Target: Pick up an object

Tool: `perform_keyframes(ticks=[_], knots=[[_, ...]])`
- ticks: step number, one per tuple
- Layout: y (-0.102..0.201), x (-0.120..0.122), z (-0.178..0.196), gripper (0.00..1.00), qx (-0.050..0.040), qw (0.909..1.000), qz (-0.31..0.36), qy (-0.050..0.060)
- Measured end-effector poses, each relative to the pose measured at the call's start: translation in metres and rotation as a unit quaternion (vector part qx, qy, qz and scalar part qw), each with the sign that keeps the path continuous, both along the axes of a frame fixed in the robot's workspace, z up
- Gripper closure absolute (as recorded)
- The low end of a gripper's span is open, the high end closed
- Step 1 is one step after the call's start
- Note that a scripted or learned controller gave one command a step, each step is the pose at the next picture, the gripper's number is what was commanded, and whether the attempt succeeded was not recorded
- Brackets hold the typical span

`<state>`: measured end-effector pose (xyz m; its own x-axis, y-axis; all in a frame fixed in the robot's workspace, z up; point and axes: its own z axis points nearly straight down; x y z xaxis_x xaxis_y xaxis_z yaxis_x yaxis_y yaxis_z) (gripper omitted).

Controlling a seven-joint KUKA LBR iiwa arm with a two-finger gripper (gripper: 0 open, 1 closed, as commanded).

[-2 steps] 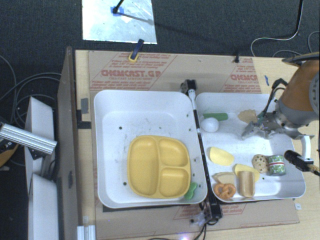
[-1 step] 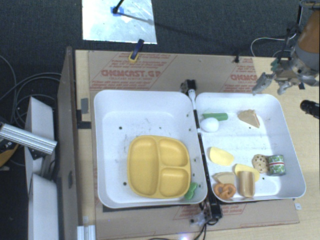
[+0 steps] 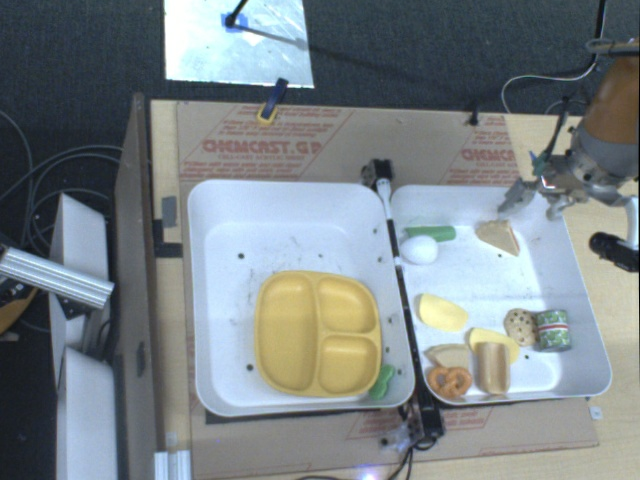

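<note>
The end effector hovers at two o'clock over the right bin, carrying nothing; how far it's open I can't tell. Just beside it lies the tan wedge, likely the target, with the other food crowded down near five o'clock.

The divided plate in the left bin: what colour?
Yellow; the divided plate shows clearly in the camera view.

yellow divided plate in white left bin, small green piece at its corner; white right bin has green stick, white egg, tan wedge, yellow slices, speckled cookie, brown pretzel, green-patterned can
</note>
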<state>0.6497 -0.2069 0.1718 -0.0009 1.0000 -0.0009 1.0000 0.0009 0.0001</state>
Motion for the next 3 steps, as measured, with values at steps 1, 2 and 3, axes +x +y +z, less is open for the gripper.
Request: perform_keyframes(ticks=[1,2,3], knots=[[0.001,0.014,-0.076,0.0,0.0002,1.0,0.002,0.0],[0.0,0.016,-0.06,1.0,-0.0012,1.0,0.003,-0.003],[0.043,-0.009,0.016,1.0,0.0002,1.0,0.003,-0.004]])
